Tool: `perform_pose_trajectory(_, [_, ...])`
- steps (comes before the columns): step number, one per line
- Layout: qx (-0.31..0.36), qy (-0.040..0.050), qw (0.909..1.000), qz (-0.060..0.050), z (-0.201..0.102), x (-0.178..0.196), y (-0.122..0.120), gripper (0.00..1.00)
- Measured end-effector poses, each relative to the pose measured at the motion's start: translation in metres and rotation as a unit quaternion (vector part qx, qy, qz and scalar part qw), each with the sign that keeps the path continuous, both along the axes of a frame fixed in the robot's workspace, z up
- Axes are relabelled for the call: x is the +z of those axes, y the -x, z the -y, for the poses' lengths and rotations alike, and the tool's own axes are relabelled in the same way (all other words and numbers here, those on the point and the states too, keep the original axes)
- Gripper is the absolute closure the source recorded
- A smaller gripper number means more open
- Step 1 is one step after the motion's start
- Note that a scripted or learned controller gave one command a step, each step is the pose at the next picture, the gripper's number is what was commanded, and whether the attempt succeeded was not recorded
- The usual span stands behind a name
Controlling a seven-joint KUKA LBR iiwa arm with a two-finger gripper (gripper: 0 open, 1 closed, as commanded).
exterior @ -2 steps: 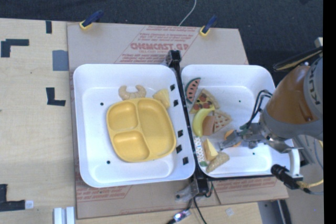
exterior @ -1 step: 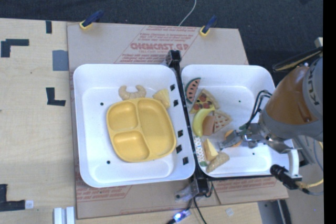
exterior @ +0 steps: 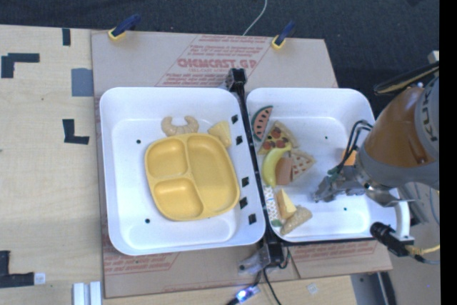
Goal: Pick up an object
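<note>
Because the toy foods (exterior: 282, 161) lie crowded along the left wall of the right bin (exterior: 335, 100), the fingers (exterior: 330, 189) hover beside them over bare floor, their opening not visible.

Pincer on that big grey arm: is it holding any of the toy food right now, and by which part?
Nothing is held. The pincer hangs over bare floor of the right bin, apart from the toy food piled at that bin's left side.
</note>
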State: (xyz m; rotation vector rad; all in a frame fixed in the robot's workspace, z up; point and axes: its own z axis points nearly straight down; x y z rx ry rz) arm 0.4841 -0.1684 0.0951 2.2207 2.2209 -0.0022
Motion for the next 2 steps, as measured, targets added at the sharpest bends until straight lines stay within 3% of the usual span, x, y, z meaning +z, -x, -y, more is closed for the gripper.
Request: perform_pose_trajectory(2, [0.001,0.0,1.0,0.002,0.014,0.113,-0.014,1.0])
